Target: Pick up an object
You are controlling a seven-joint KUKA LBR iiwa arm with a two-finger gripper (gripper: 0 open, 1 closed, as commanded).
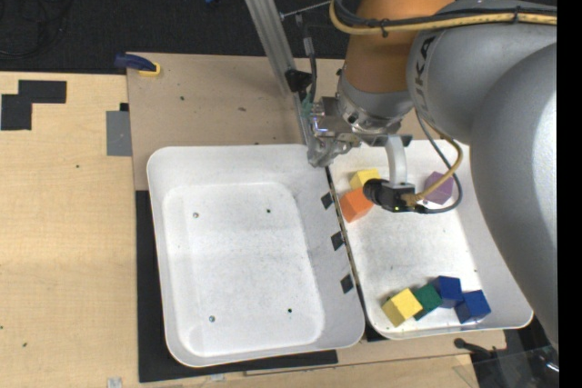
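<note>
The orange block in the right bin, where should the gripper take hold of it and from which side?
Probably from straight above. The orange block lies against the right bin's left wall, with a yellow block touching it behind, so close on its two freer side faces, away from the wall.

- Bench: pale, matt wood-look board.
- Two white bins: smooth plastic-looking shells with a faint sheen, the left one speckled.
- Arm: glossy grey casing, shiny orange band.
- Slanted rail: ribbed bare metal.
</note>
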